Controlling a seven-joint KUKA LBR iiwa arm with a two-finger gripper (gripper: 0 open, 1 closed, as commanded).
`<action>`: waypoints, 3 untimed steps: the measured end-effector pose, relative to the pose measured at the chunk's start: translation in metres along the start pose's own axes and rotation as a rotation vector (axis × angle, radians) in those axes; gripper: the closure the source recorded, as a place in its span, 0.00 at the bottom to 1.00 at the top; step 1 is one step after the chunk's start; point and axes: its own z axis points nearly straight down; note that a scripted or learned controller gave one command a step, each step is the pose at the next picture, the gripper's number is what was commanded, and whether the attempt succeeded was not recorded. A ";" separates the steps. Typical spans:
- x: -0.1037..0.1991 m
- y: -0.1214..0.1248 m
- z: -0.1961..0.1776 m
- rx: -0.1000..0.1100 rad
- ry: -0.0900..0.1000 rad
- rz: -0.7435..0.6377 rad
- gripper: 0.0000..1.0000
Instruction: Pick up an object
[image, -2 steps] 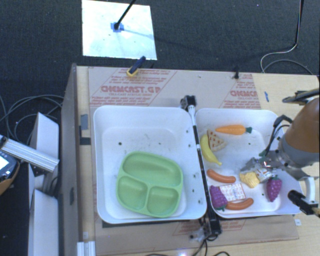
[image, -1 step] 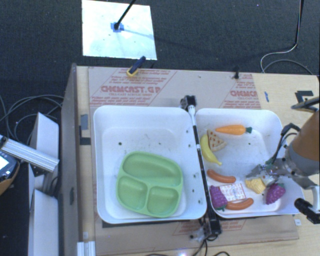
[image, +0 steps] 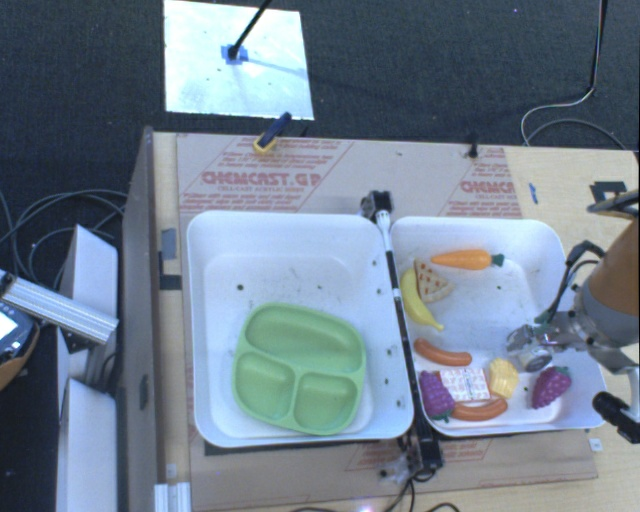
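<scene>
Nearest, purple grapes (image: 550, 386) lie at the right bin's (image: 545, 238) five o'clock corner, the jaws (image: 531, 346) just beside them at eleven o'clock; their state I cannot tell. Crowded toys risk a nudge or double pickup. Farther, a carrot (image: 466, 260) sits at twelve o'clock.

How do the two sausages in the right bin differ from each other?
The upper sausage lies alone on bare bin floor below the banana; the lower sausage sits near the front wall, beside the purple grapes and under the white card. The upper one looks redder, the lower more orange. Both are small, slightly curved, and lie roughly crosswise in the right bin.
</scene>
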 end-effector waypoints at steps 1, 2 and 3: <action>0.048 0.064 -0.034 0.023 0.005 -0.002 1.00; 0.031 0.101 -0.086 0.022 0.003 -0.002 1.00; 0.063 0.135 -0.115 0.023 0.004 -0.003 1.00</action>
